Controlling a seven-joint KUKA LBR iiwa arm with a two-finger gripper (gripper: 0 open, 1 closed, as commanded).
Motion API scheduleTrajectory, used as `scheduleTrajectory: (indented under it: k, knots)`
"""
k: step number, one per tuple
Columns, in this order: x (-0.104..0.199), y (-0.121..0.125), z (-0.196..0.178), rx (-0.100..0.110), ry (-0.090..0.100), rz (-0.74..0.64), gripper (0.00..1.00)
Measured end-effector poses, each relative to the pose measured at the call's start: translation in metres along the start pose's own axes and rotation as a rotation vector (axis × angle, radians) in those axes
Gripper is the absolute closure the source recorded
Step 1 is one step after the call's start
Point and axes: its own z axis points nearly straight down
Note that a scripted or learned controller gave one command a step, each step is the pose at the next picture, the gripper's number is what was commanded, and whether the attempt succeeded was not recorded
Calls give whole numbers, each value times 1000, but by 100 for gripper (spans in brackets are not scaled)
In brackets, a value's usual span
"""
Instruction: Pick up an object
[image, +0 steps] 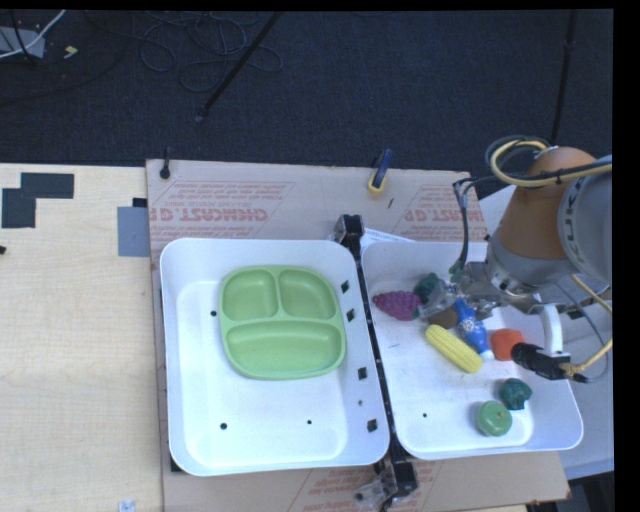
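Observation:
My gripper (452, 300) is down in the right bin (440, 430), at its upper middle, under the grey wrist with the orange band. Just left of it lie a dark teal object (429, 287) and a purple bunch of grapes (397, 303). A blue and white object (470, 327) sits right below the gripper, touching or nearly touching it. A yellow corn cob (452, 347) lies at a slant beside that. An orange piece (504, 343) rests further right. A round green object (493, 418) and a dark green piece (516, 392) sit near the front right corner.
The left bin (200, 420) holds a green divided plate (281, 322). A black divider with clips (365, 340) runs between the bins. Cables loop around the arm (545, 230) at the right. A blue and yellow clamp (379, 171) stands on the cardboard behind the bins.

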Motion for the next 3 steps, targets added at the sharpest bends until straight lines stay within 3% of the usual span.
scheduleTrajectory:
  k: [1,2,3]
  knots:
    - [-3,8,25,-26,-10,1,0]
    - [-2,4,16,-11,-1,7,100]
    - [-2,6,-28,2,1,2,100]
